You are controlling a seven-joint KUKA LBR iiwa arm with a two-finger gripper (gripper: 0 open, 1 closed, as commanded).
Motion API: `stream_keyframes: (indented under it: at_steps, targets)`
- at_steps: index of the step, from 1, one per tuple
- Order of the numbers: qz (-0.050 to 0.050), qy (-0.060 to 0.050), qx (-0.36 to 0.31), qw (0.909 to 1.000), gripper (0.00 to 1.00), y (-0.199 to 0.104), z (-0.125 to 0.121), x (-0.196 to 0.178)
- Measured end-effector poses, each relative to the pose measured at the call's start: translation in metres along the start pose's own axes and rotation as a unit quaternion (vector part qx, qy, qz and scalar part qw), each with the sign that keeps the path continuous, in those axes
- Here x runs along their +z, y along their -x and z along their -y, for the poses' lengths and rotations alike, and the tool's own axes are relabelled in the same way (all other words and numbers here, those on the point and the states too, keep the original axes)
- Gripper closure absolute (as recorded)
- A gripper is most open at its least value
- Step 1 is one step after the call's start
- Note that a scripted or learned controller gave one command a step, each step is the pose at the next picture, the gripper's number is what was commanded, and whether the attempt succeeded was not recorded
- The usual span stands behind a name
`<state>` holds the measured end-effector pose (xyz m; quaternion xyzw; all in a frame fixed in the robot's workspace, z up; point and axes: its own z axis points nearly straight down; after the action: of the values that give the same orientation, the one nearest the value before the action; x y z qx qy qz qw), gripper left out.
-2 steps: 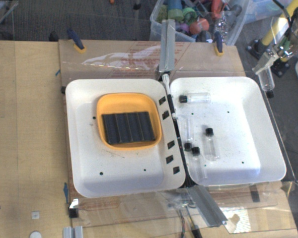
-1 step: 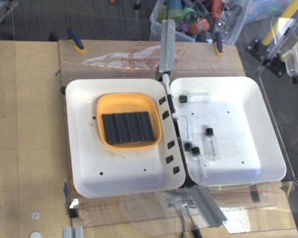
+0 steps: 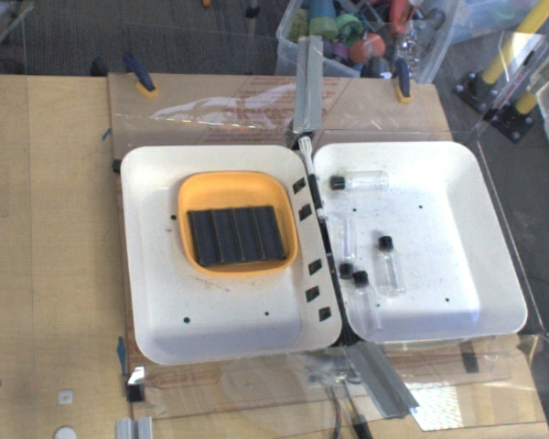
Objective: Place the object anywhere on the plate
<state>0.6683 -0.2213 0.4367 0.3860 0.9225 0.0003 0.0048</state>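
Left bin (image 3: 156, 318) holding orange plate (image 3: 238, 219) carrying a black ribbed block (image 3: 236, 236); right bin (image 3: 457, 245) holding clear black-capped vials (image 3: 359, 181). Hand state: can't tell.

Standing by table (image 3: 46, 245); notes limited to what is on show. Orange plate (image 3: 238, 186), rounded square, in left white bin (image 3: 156, 327). Black ridged block (image 3: 236, 236) lying flat on plate. Right of plate: grey metal bar (image 3: 307, 80) between bins, then right white bin (image 3: 457, 300) with clear black-capped vials (image 3: 389, 263) scattered, well apart from plate.
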Motion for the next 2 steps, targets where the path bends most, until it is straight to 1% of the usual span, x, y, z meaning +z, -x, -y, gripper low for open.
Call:
stream_keyframes:
  at_steps: [1,2]
  targets:
    - [-0.003,0.000,-0.190,0.9817,1.00,-0.0060,0.0063,-0.0002]
    - [-0.002,0.001,-0.302,0.9532,1.00,-0.0056,0.0050,-0.0001]
